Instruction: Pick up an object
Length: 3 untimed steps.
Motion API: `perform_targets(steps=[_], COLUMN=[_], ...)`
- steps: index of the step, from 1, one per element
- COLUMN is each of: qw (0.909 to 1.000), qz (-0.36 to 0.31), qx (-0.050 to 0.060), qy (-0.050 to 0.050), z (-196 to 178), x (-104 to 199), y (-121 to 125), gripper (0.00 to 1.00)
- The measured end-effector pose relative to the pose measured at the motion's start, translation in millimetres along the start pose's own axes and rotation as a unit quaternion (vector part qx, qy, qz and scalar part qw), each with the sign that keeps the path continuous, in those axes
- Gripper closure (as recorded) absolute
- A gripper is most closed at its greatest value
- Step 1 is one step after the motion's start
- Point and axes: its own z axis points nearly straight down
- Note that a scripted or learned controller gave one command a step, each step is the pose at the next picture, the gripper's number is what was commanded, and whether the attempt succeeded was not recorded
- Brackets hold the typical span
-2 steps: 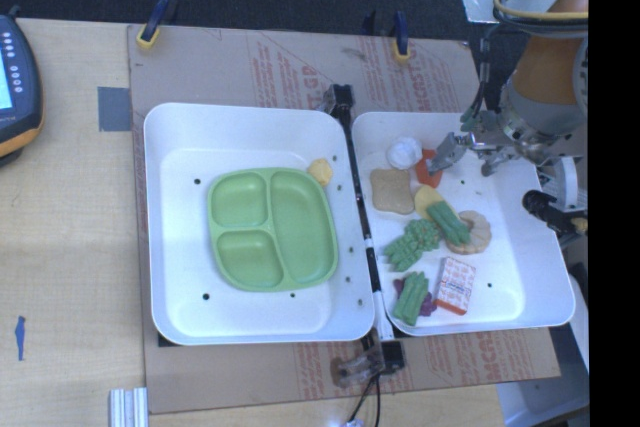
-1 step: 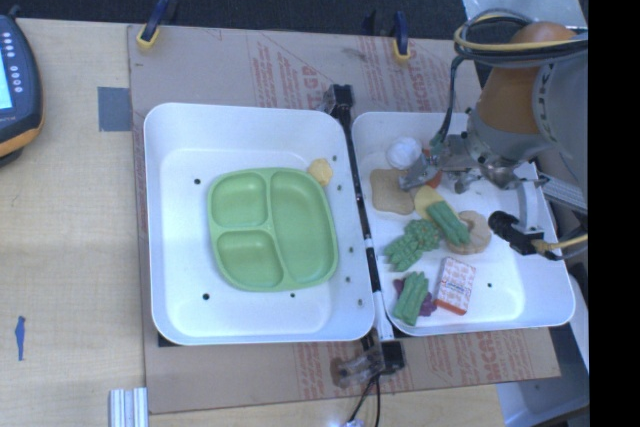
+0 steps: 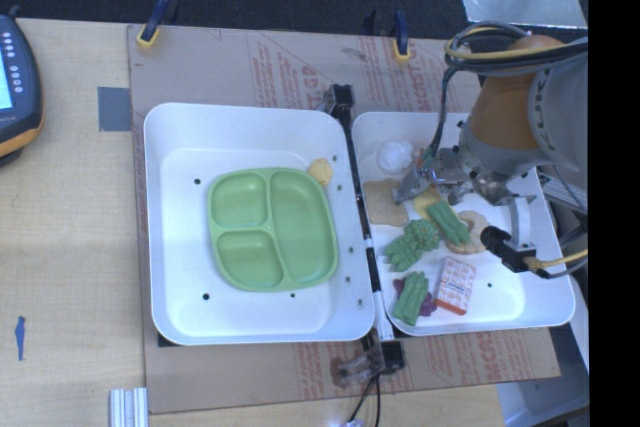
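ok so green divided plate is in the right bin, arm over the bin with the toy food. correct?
Not quite. The camera view shows the green divided plate in the left bin, not the right. The rest stands: the arm is over the right bin, which holds the toy food.

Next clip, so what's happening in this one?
A grey and orange robot arm reaches in from the right over the right bin, its end effector low among a clutter of small things: green toy pieces, a white ball and a small red and white box. Nothing is visibly lifted yet. The left bin holds a green divided plate.
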Motion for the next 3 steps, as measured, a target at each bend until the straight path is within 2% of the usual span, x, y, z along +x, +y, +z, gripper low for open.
perform_targets(steps=[1, 2, 3], qw=[1.0000, 1.0000, 1.0000], qz=[0.001, 0.002, 0.001], qx=[0.000, 0.001, 0.000], qy=[0.001, 0.001, 0.002], z=[1, 0, -11], x=[-36, -22, -23], y=[41, -8, -5], gripper=[0.00, 0.00, 1.00])
